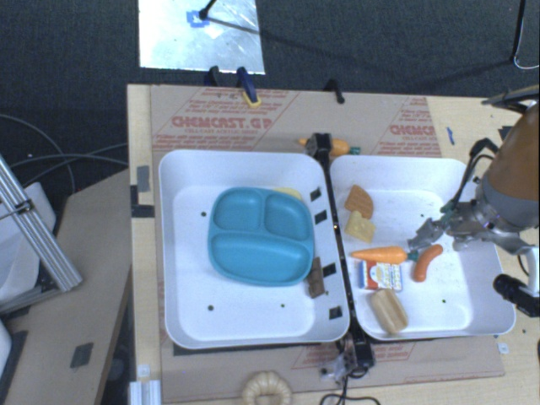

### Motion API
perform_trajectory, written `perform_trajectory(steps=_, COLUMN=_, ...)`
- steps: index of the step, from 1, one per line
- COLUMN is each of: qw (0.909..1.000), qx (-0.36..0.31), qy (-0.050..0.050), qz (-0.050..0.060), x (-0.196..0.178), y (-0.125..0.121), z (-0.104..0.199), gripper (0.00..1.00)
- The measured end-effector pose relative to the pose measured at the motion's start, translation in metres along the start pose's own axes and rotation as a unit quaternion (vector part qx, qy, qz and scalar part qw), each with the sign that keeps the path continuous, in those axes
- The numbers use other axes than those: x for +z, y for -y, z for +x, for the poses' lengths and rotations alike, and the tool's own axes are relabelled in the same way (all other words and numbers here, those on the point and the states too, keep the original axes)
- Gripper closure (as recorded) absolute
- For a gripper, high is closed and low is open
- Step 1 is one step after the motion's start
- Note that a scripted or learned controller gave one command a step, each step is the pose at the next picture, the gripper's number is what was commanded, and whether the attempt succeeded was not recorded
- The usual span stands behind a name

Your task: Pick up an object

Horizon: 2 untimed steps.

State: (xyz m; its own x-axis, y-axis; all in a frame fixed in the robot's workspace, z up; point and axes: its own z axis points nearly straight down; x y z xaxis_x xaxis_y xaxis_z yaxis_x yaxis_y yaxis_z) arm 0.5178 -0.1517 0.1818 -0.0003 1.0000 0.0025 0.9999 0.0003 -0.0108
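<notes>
In the right bin (485,310) lie several toy foods: a brown bread slice (359,200), a yellow cheese wedge (361,227), an orange carrot (379,255), a red-orange sausage (426,262), a small orange carton (381,275) and a tan bread roll (388,310). My gripper (428,235) reaches in from the right and hangs low over the middle of this bin. It sits just above the sausage's upper end and right of the carrot's tip. Nothing is visibly held.
The left bin (181,310) holds a blue divided plate (260,234), with a yellow piece (289,192) peeking out behind it and a brown item (316,278) by the divider. An orange-yellow object (337,148) lies beyond the bins. The arm's body covers the right bin's right wall.
</notes>
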Motion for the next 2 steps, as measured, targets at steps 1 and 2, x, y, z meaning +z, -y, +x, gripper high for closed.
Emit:
perform_trajectory(steps=1, qw=1.0000, qx=-0.002, qy=0.001, qz=-0.006, x=-0.006, y=-0.003, z=0.000, gripper=0.00)
perform_trajectory(steps=2, qw=1.0000, qx=-0.001, qy=0.000, qz=-0.003, x=0.057, y=-0.006, z=0.001, gripper=0.00)
